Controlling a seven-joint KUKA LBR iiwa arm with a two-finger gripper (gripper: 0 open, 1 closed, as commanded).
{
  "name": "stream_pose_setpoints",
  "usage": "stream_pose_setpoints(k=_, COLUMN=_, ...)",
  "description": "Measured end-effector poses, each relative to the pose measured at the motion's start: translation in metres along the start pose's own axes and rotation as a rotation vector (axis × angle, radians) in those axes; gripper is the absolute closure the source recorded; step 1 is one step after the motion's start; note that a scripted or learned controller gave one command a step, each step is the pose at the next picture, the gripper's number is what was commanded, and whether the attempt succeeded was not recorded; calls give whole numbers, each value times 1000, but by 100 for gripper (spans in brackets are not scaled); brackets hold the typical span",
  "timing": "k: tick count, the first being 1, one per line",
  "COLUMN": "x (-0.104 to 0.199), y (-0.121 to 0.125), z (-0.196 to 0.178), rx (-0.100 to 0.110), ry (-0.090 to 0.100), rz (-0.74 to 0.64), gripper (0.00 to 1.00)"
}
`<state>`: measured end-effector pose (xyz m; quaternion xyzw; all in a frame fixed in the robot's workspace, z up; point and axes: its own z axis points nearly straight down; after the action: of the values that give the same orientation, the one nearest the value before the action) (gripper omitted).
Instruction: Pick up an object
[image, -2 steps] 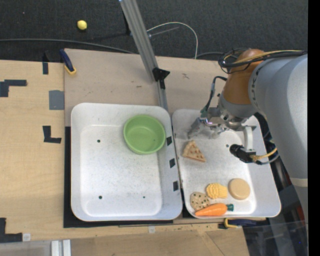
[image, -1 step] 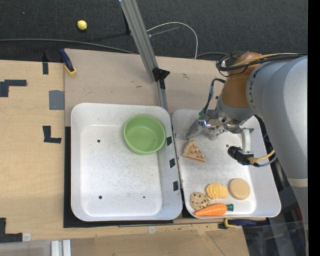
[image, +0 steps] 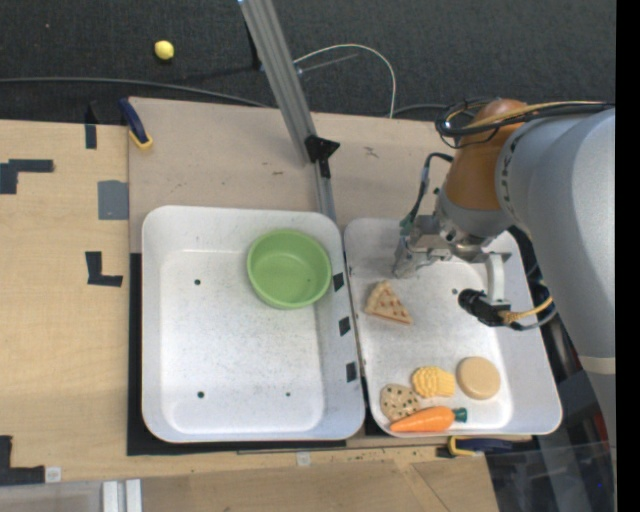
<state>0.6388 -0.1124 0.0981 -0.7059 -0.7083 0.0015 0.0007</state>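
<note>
Bench (image: 60, 320): pale wood, bearing two white bins side by side.
Left bin (image: 175, 330): holds one green bowl (image: 289, 268), upright, near the bin's far right corner.
Right bin (image: 525, 395): holds five food items, all apart from the gripper.
Wedge (image: 388, 303): tan slice lying near the right bin's left edge, about midway along it.
Cookie (image: 399, 401): speckled, at the near left corner of the right bin.
Carrot (image: 428, 420): orange, lying along the near edge, touching the cookie.
Corn (image: 432, 381): yellow, just beyond the carrot, between the cookie and the disc.
Disc (image: 479, 378): tan and round, just right of the corn.
Gripper (image: 405, 262): above the far left part of the right bin, beyond the wedge; whether its fingers are apart or together cannot be told.
Arm (image: 560, 200): grey with an orange band, entering from the right.
</note>
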Motion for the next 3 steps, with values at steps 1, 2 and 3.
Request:
stream_pose_setpoints(k=1, x=10, y=0, z=-48, rx=-6, ry=1, rz=1, gripper=100)
stream_pose_setpoints(k=2, x=17, y=2, z=-110, rx=-9, ry=1, rz=1, gripper=100)
stream_pose_setpoints(k=3, x=17, y=2, z=-127, rx=-4, ry=1, rz=2, gripper=100)
